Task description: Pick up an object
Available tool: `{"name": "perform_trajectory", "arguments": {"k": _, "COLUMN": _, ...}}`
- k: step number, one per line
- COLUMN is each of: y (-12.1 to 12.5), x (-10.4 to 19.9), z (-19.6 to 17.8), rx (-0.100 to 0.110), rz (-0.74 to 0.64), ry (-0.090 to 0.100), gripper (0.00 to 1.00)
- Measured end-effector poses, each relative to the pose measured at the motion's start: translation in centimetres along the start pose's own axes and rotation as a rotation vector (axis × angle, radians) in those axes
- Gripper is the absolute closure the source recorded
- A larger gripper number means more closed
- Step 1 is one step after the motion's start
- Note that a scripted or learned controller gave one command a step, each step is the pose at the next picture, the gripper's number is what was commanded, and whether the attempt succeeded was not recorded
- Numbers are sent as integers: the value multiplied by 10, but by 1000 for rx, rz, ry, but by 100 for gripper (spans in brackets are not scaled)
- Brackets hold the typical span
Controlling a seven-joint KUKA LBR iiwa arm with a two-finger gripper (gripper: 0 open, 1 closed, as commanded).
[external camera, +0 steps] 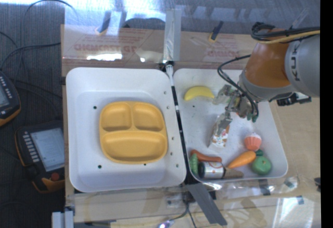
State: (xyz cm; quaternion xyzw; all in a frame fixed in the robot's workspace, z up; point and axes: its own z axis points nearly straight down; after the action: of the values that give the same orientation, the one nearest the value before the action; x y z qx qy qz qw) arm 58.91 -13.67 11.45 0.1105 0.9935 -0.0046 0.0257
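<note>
My claw [232, 103] hangs over the right bin [276, 138], just above a small white-and-red packet [220, 134] lying mid-bin; whether it is open or closed I cannot tell. I judge this the approach step, nothing gripped yet. Next I need to drop straight onto the packet and close on its narrow sides, staying off the banana [198, 93] further back.

The arm [291, 65] is cut off at the right edge; its jaws' stance is too blurred to tell.
</note>
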Motion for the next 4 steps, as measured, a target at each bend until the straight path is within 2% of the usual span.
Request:
{"name": "perform_trajectory", "arguments": {"k": 1, "y": 14, "x": 16, "z": 13, "rx": -6, "rz": 42, "ry": 11, "gripper": 0}}
{"name": "perform_trajectory", "arguments": {"k": 2, "y": -4, "x": 59, "z": 21, "rx": -3, "rz": 211, "ry": 33, "gripper": 0}}
{"name": "perform_trajectory", "arguments": {"k": 3, "y": 6, "x": 85, "z": 19, "rx": 1, "rz": 308, "ry": 28, "gripper": 0}}
{"name": "perform_trajectory", "arguments": {"k": 4, "y": 4, "x": 101, "z": 18, "rx": 1, "rz": 435, "ry": 27, "gripper": 0}}
